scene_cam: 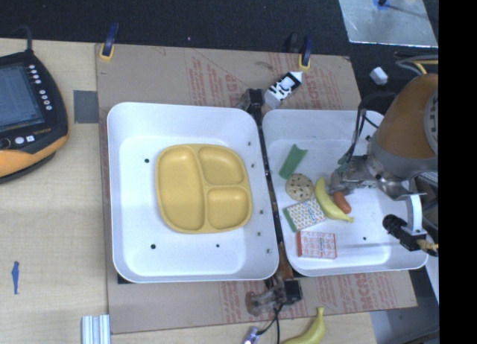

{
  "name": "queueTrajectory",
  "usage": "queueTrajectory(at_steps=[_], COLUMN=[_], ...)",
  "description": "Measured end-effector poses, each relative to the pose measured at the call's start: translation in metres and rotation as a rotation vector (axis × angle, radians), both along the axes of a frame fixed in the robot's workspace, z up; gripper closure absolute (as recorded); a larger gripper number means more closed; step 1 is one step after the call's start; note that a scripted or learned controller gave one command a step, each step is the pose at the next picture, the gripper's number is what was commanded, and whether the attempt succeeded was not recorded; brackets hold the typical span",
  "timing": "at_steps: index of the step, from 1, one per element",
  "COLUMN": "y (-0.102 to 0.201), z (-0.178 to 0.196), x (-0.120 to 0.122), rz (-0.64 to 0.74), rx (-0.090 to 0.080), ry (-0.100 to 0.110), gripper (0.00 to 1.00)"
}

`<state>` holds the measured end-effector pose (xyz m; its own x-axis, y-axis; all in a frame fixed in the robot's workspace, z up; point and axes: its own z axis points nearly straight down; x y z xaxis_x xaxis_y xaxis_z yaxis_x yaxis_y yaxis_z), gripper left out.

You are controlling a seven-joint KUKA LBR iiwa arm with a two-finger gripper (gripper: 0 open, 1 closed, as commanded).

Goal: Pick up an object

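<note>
Where the grey arm (406, 130) comes in from the right, its gripper (347, 179) sits low over the right bin (365, 260), just beside the top end of a banana (329, 201) and above a small orange-red piece (342, 202) that touches the banana's right side. Whether anything is gripped cannot be told from this slant, since the wrist covers the tip. Left of the banana lie a round speckled cookie (299, 186) and, above it, a tilted green strip (293, 161). Below them a green-patterned card (305, 214) rests against the banana's lower end, with a red-patterned card (317, 245) nearer the front wall. The left bin (127, 253) holds a yellow divided plate (203, 187) at its middle. On the bench front edge lies a second banana (310, 329); a handheld controller (26, 115) sits at far left.
</note>
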<state>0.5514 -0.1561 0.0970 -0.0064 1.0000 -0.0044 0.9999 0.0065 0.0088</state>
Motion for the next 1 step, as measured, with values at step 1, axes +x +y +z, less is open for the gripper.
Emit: queueTrajectory(at_steps=[1], y=[0.0798], z=[0.0955], x=[0.0619], rz=[-0.002], rx=[0.006], ry=[0.010], gripper=[1.00])
